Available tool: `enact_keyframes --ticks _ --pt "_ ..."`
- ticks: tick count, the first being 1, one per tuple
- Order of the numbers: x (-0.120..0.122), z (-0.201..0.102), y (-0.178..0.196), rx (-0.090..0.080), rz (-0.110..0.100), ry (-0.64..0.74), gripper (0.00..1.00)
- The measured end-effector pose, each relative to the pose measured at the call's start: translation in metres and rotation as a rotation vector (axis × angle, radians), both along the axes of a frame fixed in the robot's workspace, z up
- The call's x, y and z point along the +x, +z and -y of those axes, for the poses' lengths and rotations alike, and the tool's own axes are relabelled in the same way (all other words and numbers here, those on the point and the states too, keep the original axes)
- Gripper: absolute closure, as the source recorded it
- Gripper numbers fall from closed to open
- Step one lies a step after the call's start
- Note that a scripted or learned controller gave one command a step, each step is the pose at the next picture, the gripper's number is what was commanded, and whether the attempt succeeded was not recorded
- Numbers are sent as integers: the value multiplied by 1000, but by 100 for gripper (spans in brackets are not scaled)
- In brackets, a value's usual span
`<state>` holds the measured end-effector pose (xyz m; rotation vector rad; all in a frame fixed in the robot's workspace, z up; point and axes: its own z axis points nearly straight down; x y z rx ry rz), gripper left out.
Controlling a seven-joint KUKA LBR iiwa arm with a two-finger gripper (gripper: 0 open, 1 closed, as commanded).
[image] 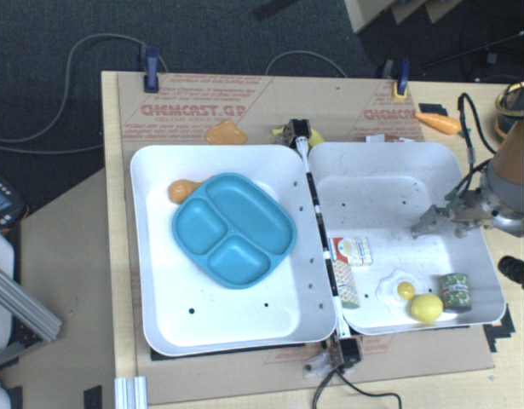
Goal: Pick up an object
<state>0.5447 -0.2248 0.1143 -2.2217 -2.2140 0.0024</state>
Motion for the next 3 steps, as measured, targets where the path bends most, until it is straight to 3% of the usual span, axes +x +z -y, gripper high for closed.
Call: enact_keyframes --ticks 1,2,3 --pt "-68 -5 -26 6 -2 3 0" --pt "-65 -4 -15 -1 5 3 100" --pt "-65 -4 -5 -2 7 3 100"
